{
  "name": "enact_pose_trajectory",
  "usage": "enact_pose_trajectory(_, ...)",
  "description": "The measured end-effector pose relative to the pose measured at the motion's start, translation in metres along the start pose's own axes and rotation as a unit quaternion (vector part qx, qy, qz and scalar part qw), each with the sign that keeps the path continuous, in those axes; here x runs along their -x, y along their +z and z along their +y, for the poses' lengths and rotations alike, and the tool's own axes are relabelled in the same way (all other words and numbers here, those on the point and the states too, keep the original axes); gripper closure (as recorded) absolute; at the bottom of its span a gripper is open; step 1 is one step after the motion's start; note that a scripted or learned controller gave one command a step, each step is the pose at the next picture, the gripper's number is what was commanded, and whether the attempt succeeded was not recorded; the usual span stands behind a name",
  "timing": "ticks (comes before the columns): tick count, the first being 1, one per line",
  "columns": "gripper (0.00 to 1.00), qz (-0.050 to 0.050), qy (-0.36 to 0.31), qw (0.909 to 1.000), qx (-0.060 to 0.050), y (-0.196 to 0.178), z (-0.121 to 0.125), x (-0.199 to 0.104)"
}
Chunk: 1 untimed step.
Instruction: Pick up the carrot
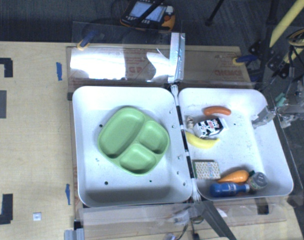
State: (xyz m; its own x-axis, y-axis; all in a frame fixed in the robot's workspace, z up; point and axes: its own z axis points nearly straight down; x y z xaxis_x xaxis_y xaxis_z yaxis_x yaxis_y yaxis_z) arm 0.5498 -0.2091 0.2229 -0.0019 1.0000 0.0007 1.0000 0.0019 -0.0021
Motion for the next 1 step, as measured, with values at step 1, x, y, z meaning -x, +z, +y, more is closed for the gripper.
enact_pose_trajectory(1,0.0,0.0,0.251,0.9679,0.0,0.1121,0.0198,-0.0488)
